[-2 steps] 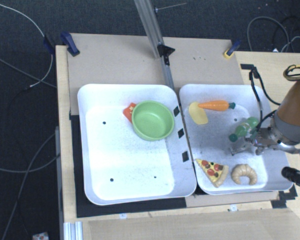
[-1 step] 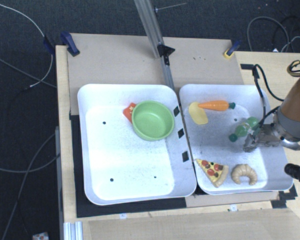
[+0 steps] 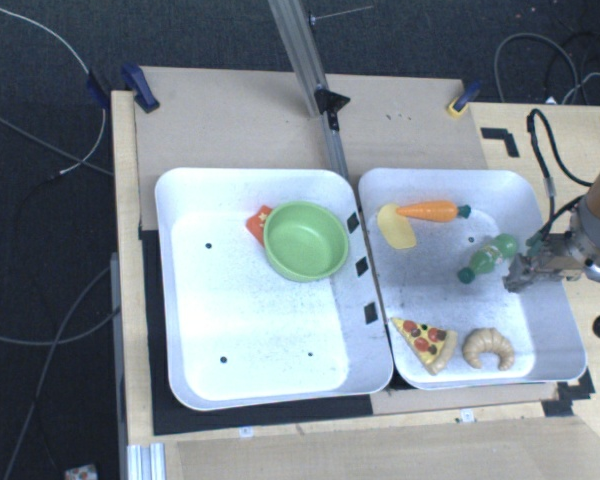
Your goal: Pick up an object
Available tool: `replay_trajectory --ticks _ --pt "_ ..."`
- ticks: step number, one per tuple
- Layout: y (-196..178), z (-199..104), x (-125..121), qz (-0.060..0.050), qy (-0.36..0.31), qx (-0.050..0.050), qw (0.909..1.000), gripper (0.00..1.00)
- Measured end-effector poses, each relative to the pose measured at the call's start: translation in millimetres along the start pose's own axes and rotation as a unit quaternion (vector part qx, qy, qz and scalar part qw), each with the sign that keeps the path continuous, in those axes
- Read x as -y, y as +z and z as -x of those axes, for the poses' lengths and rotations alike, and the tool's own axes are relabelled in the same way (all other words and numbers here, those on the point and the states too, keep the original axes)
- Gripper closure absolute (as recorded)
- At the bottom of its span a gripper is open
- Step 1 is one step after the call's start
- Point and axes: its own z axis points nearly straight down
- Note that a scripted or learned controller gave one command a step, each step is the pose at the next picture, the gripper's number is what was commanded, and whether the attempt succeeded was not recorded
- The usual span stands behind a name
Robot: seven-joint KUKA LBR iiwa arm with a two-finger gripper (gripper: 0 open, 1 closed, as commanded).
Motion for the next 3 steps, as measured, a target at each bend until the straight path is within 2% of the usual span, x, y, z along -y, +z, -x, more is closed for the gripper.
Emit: replay_trajectory --ticks 1,2,3 --pt "-56.5 0.4 -2.4 0.002 -0.001 0.000 1.0000 1.00" --pt "-71.0 -53.6 -17.7 0.001 -0.004 -0.001 1.0000 1.00" --pt "-80.0 -102.8 -23.0 0.000 -0.003 -0.001 1.0000 1.00"
